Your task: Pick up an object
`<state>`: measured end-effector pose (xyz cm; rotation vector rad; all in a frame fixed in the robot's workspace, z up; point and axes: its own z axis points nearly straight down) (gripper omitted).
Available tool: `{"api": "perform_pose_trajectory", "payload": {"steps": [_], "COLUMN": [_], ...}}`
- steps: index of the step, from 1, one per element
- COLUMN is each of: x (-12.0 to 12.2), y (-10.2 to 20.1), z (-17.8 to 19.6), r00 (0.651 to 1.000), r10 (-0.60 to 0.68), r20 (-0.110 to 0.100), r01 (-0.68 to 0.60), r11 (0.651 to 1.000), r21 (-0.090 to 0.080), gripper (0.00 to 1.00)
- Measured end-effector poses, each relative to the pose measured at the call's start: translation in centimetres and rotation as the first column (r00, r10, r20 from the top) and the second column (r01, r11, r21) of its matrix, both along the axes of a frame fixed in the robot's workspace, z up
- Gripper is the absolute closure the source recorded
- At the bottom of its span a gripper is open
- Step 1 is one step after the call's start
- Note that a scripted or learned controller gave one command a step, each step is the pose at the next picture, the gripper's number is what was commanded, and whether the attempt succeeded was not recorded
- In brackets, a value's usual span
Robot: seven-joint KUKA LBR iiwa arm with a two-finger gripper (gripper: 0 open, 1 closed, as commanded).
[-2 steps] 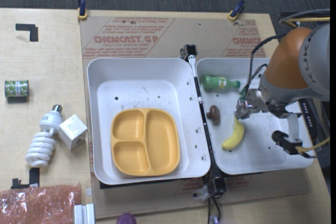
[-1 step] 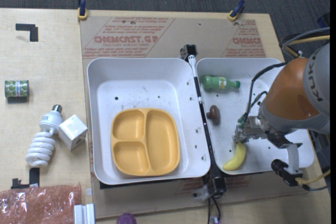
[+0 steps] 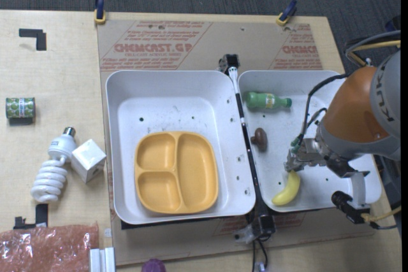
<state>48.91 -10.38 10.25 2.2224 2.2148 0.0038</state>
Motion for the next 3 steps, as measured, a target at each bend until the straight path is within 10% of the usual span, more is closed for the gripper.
{"api": "perform_pose_trajectory", "payload": {"steps": [1,2,3], "x": [5.3,5.3,4.9], "y": [4.2,4.2,-1.0], "z": [9.0,9.0,0.4], "r00": [1.0,1.0,1.0], "r10": [0.005,0.006,0.003], "r20": [-0.003,-0.003,-0.005], "r01": [-0.005,-0.006,-0.003], "r11": [1.0,1.0,1.0], "r21": [0.0,0.0,0.001], "gripper": [1.0,0.0,0.0]}}
